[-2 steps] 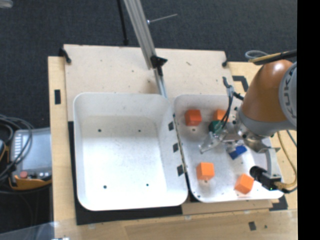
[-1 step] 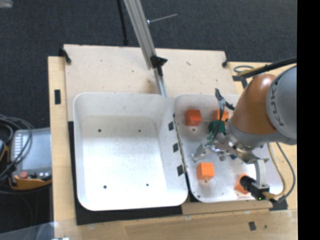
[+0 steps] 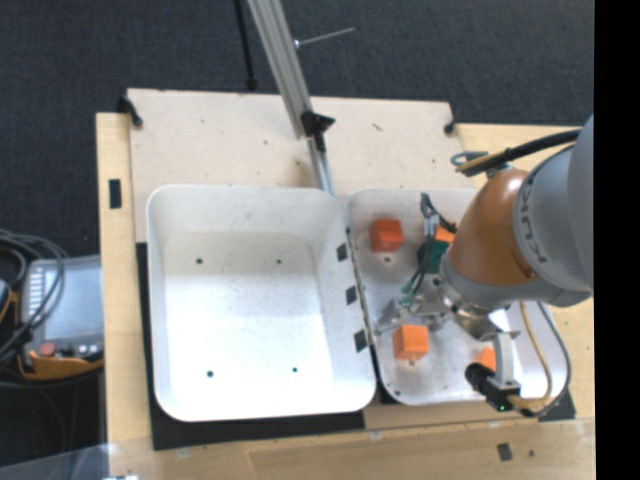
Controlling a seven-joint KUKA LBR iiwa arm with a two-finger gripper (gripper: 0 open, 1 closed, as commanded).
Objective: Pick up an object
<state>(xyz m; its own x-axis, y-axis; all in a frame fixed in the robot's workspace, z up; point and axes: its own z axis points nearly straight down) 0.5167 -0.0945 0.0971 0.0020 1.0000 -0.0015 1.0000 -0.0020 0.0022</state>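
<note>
Camera view, end effector (image 3: 408, 313) in right bin (image 3: 385, 393), grip state unclear, orange cube (image 3: 411, 342) just below, roughly square-on.

A dark grey carpet floor (image 3: 120, 28) surrounds the counter (image 3: 230, 138), a pale wooden board laid on a slightly larger light wood base. A slanted aluminium profile post (image 3: 280, 53) rises from the counter's far side. On the floor to the left lies a grey handheld control pendant (image 3: 55, 313) with dark cables (image 3: 15, 253). The light is even and soft.
</note>
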